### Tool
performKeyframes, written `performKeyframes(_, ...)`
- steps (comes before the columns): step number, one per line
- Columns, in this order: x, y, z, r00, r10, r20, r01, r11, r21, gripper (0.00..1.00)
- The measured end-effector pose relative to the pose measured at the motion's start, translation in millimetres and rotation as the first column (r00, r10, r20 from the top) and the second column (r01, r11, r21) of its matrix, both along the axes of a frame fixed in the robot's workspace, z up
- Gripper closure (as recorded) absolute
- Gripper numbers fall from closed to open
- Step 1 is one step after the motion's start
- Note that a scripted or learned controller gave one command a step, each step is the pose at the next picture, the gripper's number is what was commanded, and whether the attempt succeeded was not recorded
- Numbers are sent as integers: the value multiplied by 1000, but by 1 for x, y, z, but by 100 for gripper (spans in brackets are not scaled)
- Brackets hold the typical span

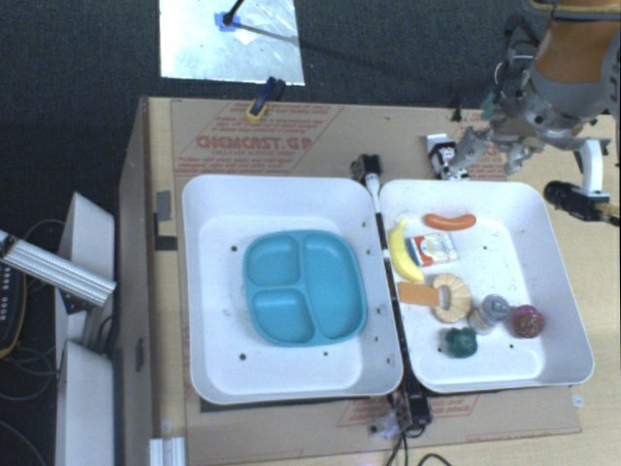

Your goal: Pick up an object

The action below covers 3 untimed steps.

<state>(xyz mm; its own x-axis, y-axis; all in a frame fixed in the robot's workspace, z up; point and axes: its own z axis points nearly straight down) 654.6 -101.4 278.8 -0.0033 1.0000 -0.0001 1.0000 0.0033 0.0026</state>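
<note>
The objects I can go for all lie in the right bin: a hot dog near the back wall, a banana along the left wall, a small carton touching it, then a round wooden piece, a small tin, a dark red ball and a green lump toward the front. The left bin carries only a blue divided plate.

My gripper hangs above the bench just behind the right bin's back rim, holding nothing that I can see; I can't tell whether it is clenched or released.

I judge the crowding to be the main risk. The banana, carton and wooden piece touch, so a descent there could push a neighbour or catch two things. The ball may roll away from a closing grip, and the hot dog sits near the wall.
</note>
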Motion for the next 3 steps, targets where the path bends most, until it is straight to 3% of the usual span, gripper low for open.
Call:
performKeyframes(1, -68, -1, -145, 1000, -2, -5, 2, 1000, 0, 0)
performKeyframes(2, -137, -52, -189, 1000, -4, -2, 4, 1000, -1, 0)
performKeyframes(3, -168, -3, -195, 1000, -1, -1, 1, 1000, 0, 0)
